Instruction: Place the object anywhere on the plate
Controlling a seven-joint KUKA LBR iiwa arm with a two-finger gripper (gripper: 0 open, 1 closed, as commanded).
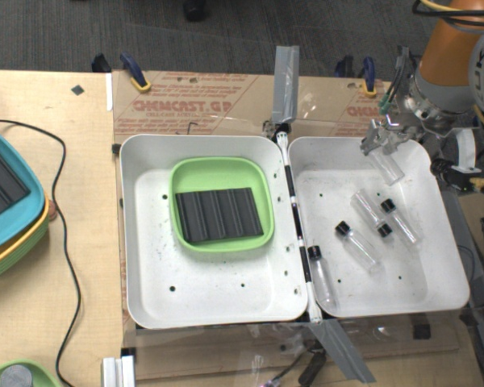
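A green square plate (223, 168) sits in the left white bin (210, 285), and a dark grey ribbed slab (218, 214) lies flat on it. Several clear tubes with black caps lie in the right bin (415, 285): one (372, 209) near the middle, one (397, 231) right of it, one (353, 242) lower left. A further tube (318, 271) rests against that bin's left wall. My gripper (385, 145) hangs over the right bin's far right corner, above and apart from the tubes. A pale see-through piece (390, 168) shows just below it.
Brown cardboard (194, 103) lies behind the bins, held by blue-and-yellow clamps (135, 71). A grey bar (285, 87) stands at the seam between the bins. Stacked teal and green trays (8, 208) and a black cable (64, 240) lie on the wooden bench at left.
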